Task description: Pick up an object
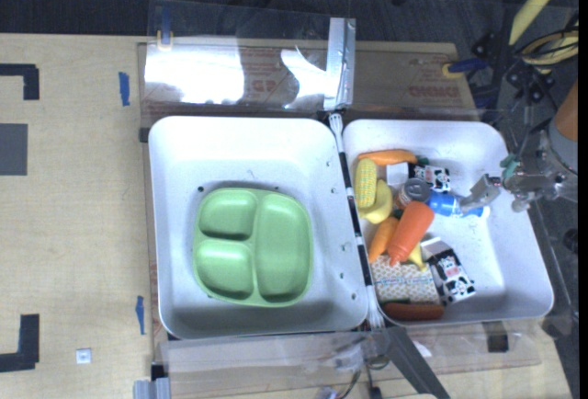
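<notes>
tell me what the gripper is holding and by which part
Nothing held: the gripper hovers over the right bin, beside the blue object.

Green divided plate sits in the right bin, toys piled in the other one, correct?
Not quite. The camera view shows the green divided plate in the left bin. The toys, a carrot and corn among them, are piled in the right bin.

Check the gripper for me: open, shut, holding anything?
Gripper: over the right bin, near its right rim by the blue item. Open or shut cannot be told from this view, and nothing is seen held.
</notes>
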Controlling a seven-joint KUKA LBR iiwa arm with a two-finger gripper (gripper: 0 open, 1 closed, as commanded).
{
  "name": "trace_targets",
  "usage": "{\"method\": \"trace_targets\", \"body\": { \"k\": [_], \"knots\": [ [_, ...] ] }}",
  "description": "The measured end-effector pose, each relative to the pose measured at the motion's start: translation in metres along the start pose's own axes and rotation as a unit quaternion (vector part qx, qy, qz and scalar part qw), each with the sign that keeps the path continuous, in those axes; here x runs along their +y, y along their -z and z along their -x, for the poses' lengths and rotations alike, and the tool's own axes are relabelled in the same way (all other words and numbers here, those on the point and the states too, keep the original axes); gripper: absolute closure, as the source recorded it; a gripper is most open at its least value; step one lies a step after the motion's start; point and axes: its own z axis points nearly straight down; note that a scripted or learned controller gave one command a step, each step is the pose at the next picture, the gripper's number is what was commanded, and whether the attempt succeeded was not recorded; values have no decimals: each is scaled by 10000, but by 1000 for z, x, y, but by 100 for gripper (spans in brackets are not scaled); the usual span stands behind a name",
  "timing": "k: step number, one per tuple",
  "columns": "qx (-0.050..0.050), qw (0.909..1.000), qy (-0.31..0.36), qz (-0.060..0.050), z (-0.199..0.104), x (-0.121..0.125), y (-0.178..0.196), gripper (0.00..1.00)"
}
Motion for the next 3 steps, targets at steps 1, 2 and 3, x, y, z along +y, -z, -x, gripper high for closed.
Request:
{"method": "trace_targets", "body": {
  "k": [1, 2, 3],
  "knots": [
    [0, 9892, 1469, 1, -36, 3, -37, 0],
    [-17, 9870, 1609, 39, -65, -42, -109, 0],
    [-24, 9873, 1586, 41, -62, -43, -99, 100]
  ]
}}
